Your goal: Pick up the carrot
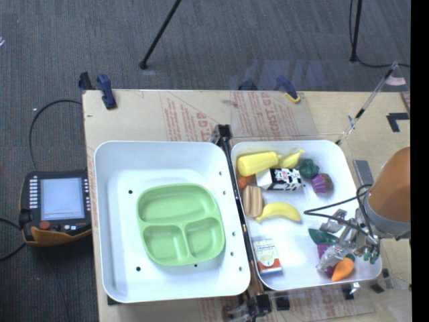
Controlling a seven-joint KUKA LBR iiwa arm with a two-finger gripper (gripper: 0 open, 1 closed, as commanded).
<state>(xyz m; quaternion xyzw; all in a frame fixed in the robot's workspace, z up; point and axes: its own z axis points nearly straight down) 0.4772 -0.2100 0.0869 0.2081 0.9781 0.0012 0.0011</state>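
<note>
Here the carrot is small, orange, stubby, with green top.

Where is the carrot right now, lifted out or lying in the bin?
In the bin. The carrot lies at the near right corner of the right bin, with the hand just above it; whether it is gripped, cannot tell.

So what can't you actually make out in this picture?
- Gripper: camera view, a metal tangle above the carrot; finger state unreadable.
- Purple thing beside the carrot: partly covered by the gripper, unidentifiable.
- Arm: cut off at the right edge.
- Small carton: print too small to read.
</note>
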